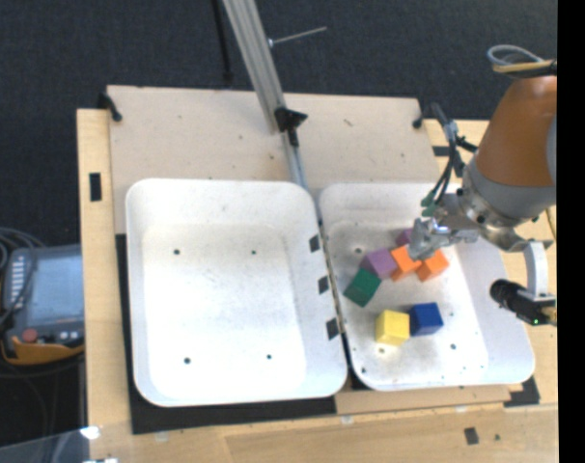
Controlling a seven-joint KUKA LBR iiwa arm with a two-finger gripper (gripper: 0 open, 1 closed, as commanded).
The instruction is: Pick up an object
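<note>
Dark carpet surrounds a wooden bench carrying two white bins side by side. Gripper (430, 242) sits low over the right bin (466, 360), directly above the orange blocks (420, 262) near that bin's centre; whether it is open or closed cannot be told. A purple block (380, 261) touches the orange pair on the side toward the left bin (225, 287). Green block (363, 285), yellow block (392, 327) and blue block (426, 317) lie toward the near edge, likely clear of a vertical lift.
</note>
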